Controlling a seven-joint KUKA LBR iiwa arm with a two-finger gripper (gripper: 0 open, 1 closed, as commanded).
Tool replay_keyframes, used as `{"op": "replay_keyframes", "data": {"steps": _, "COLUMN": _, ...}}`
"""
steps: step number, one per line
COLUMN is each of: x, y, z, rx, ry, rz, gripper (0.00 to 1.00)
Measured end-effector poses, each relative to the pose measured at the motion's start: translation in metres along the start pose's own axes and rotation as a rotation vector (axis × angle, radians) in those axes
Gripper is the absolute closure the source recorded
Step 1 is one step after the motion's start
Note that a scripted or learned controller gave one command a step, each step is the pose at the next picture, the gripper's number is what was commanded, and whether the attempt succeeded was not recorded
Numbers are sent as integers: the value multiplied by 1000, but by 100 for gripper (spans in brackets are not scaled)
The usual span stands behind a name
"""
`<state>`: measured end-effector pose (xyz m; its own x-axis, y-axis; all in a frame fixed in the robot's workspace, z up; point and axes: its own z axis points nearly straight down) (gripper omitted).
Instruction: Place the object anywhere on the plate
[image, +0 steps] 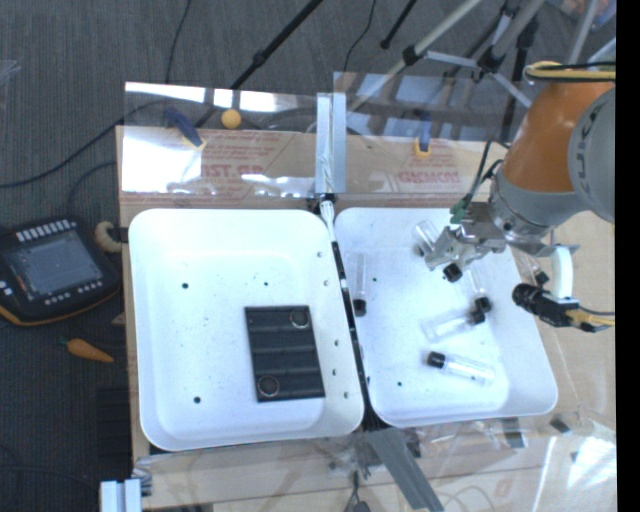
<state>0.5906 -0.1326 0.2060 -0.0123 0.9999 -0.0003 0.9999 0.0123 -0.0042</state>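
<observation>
Landmark for all positions: the divider (345, 300) where the two white bins meet. Far left of divider, off the bench on grey carpet: a black pendant controller (52, 270) w/ grey screen, and an orange item (90, 350) just below it. Left bin (170, 300) sits directly left of divider; it carries a dark ribbed plate (283, 352), rectangular, lying flat, closer to the divider than to the bin's far wall, toward the near half. Two small ring-shaped marks visible on the plate, one at upper right corner, one at lower left; nature cannot be determined. Right bin (520, 385) sits directly right of divider and holds several clear vials w/ black caps. Vial 1 (358, 285) lies just beside divider, roughly parallel to it, cap toward near end. Vial 2 (455, 322) lies further right, mid-bin, cap at its right end. Vial 3 (458, 367) lies below vial 2, cap at left end, nearer the front wall. All three rest on bin floor, apart from one another, none on the plate. Gripper (450, 250) is right of divider, over the back half of right bin, arm (560, 140) w/ orange band entering from right. A clear vial-like item w/ dark cap (452, 270) appears at the fingertips; whether fingers are clenched on it, or released, cannot be told: too blurred and cluttered.
</observation>
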Motion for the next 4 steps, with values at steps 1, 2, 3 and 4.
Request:
{"op": "replay_keyframes", "data": {"steps": 1, "x": 81, "y": 70, "z": -36, "rx": -3, "ry": -1, "rz": -351, "gripper": 100}}
{"op": "replay_keyframes", "data": {"steps": 2, "x": 173, "y": 46, "z": -107, "rx": -3, "ry": -1, "rz": -634, "gripper": 100}}
{"op": "replay_keyframes", "data": {"steps": 3, "x": 261, "y": 70, "z": -117, "rx": -2, "ry": -1, "rz": -634, "gripper": 100}}
{"op": "replay_keyframes", "data": {"steps": 4, "x": 318, "y": 36, "z": -214, "rx": -4, "ry": -3, "rz": -950, "gripper": 100}}
